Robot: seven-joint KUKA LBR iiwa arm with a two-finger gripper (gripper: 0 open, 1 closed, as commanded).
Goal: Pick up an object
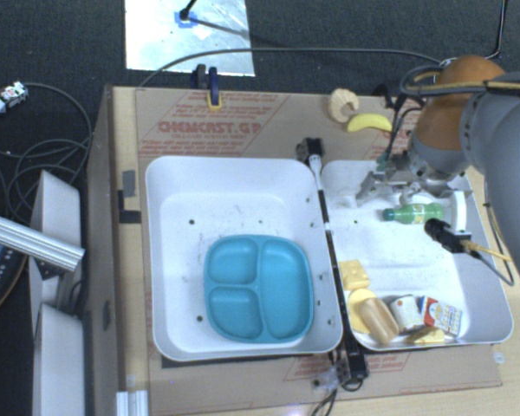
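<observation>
You see a brown bench board (234,115) on dark carpet (52,24). The left bin (169,198) holds a blue divided plate (258,287). In the right bin (481,310), the gripper (383,180) hovers with fingers spread apart, gripping nothing; a green bottle (413,213) lies just beside it. A banana (368,123) rests on the board behind.

The right bin (478,277) has open white floor across its middle, between a green bottle (413,213) near the back and food items (399,315) crowding the front. The arm (485,133) blocks its back right corner.
</observation>
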